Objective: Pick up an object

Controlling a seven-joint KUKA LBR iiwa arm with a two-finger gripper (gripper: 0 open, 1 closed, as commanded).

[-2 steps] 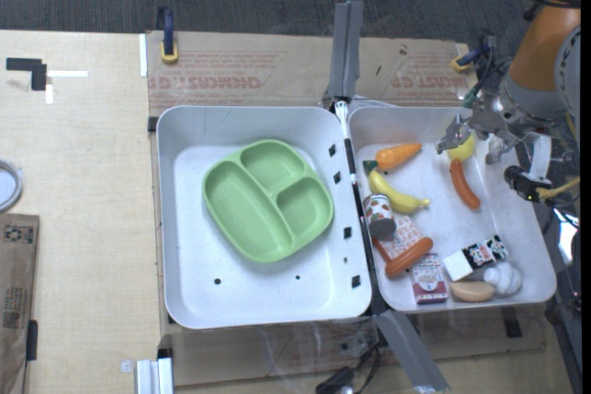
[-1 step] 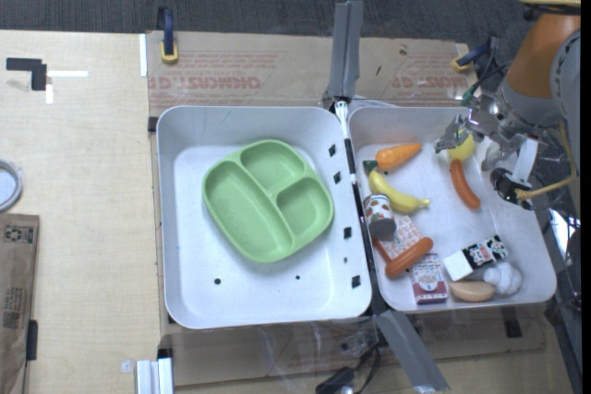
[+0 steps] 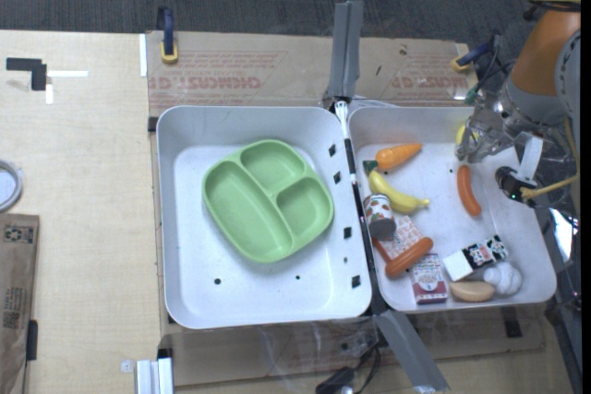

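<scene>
Objects for picking lie scattered in the right bin [image 3: 545,286], and the gripper [image 3: 476,143] hangs over that bin's far right corner. Whether it is apart or together cannot be told from this slant, nor whether it holds anything. A small yellow patch shows at its left side, too blurred to identify.

Nearest, just below it, lies a red sausage [image 3: 469,190] on the bin floor. Farther left are a carrot [image 3: 399,155] and a banana [image 3: 397,192], with a small can [image 3: 379,215] beside the dividing wall. Toward the near edge sit a second sausage [image 3: 408,256], a red carton [image 3: 428,279], a black-and-white carton [image 3: 482,254], a bread roll [image 3: 472,291] and a white ball [image 3: 503,277].

The left bin [image 3: 185,291] holds a green divided plate [image 3: 268,200].
</scene>
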